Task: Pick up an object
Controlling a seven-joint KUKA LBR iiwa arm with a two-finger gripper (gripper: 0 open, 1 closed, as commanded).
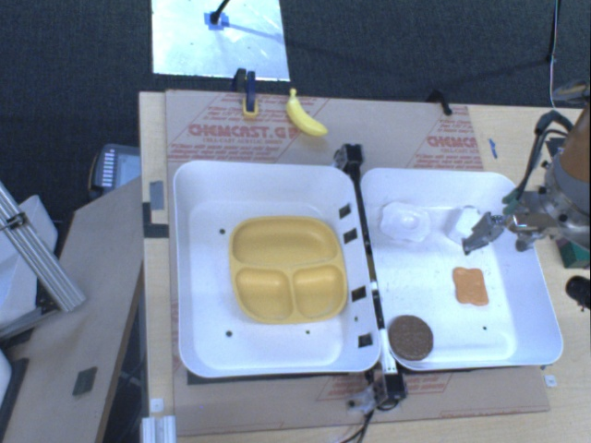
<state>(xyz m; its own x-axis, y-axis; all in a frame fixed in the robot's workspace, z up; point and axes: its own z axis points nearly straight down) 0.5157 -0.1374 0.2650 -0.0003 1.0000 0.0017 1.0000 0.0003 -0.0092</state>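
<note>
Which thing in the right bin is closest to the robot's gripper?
The small white thing, right beside the gripper. The orange slice and brown cookie lie farther away.

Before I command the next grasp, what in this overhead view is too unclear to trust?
- Claw: small and dark at the right bin's far right; open or shut cannot be told.
- Arm: cut off by the right edge.
- White object: pale against the white bin floor, so its outline and identity are unclear.
- Second white object: the claw covers part of it, so contact cannot be judged.
</note>
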